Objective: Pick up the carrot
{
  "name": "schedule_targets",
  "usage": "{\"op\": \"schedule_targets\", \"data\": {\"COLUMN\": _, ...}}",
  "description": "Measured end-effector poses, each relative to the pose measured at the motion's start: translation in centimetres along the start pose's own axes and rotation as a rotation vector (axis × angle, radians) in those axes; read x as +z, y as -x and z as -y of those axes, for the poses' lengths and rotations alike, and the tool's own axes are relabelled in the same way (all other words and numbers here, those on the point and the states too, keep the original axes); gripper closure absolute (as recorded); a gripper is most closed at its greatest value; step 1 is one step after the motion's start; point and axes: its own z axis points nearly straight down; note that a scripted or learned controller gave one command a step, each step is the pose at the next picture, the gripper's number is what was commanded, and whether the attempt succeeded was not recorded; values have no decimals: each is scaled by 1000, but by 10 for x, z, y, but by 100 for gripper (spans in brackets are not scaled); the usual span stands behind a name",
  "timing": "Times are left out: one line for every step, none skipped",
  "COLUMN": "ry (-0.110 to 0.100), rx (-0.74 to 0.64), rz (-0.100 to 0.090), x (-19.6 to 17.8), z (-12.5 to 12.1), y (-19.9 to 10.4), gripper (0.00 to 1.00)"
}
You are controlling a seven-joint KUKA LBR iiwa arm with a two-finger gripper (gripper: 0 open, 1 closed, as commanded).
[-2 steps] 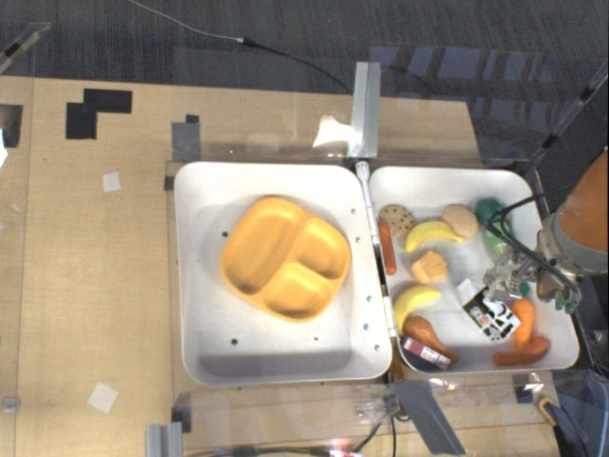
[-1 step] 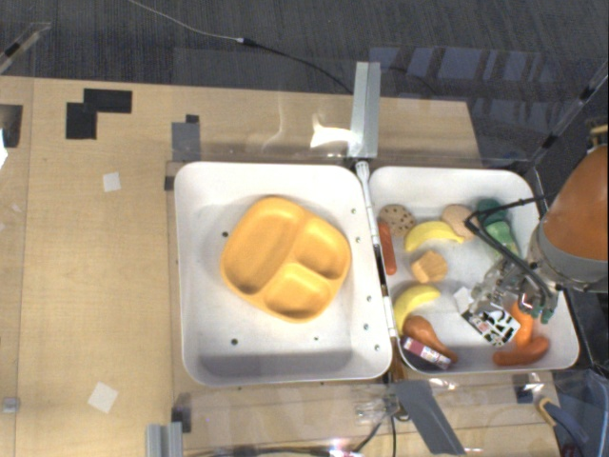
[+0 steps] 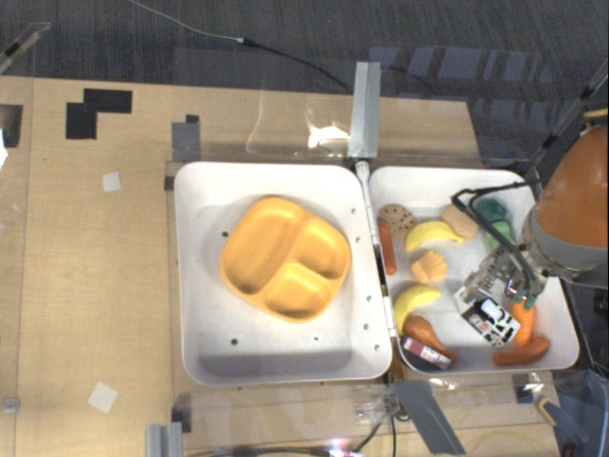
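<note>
The carrot (image 3: pixel 525 322), a short orange piece, lies in the right bin (image 3: pixel 476 177) near its front right corner. My gripper (image 3: pixel 487 316) hangs low over the bin just left of the carrot, and its black and white tip is close beside it. The grey arm with its orange band (image 3: pixel 571 208) reaches in from the right and hides part of the bin's right side. Nothing shows as held.
A red-orange long piece (image 3: pixel 521 352) lies in front of the carrot. Two bananas (image 3: pixel 430 235) (image 3: pixel 415 300), a small orange block (image 3: pixel 430 268), a cookie (image 3: pixel 397 219), a sausage (image 3: pixel 385 246), a drumstick (image 3: pixel 425 337) and a green item (image 3: pixel 494 211) share this bin. A yellow divided plate (image 3: pixel 284 256) sits in the left bin (image 3: pixel 190 255).
</note>
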Motion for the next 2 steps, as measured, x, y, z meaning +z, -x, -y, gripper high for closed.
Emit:
{"op": "schedule_targets", "data": {"ry": 0, "rx": -102, "rz": 3, "x": -59, "z": 6, "y": 21, "gripper": 100}}
{"op": "schedule_targets", "data": {"ry": -5, "rx": -181, "rz": -13, "x": 43, "z": 45, "y": 26, "gripper": 100}}
